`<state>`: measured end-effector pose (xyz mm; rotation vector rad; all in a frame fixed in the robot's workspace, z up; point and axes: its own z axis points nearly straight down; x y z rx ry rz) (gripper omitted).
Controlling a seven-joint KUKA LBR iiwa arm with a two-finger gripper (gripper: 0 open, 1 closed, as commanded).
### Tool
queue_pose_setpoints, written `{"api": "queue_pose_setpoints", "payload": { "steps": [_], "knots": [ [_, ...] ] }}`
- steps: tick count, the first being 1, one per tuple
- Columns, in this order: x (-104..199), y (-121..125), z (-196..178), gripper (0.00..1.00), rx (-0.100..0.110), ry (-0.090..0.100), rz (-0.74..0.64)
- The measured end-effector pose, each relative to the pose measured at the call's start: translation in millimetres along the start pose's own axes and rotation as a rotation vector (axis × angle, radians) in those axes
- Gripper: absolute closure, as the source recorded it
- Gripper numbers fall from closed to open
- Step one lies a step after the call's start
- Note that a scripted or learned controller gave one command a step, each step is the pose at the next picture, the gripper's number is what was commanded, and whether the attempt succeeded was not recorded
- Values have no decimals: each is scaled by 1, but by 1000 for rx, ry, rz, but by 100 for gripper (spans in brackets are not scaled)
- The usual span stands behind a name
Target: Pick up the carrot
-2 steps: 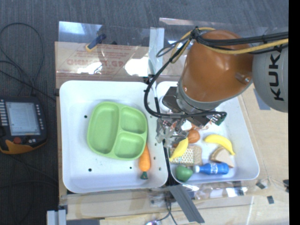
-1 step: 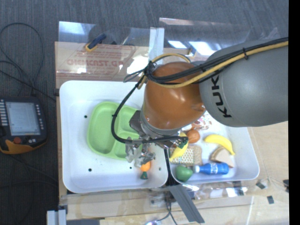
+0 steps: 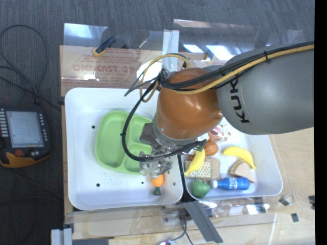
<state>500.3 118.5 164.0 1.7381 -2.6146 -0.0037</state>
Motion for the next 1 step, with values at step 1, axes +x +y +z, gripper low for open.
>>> {"api": "queue_pose_setpoints", "payload": {
  "steps": [1],
  "knots": [
    [41,0,-84,100,4,-4,-307]
  ]
}}
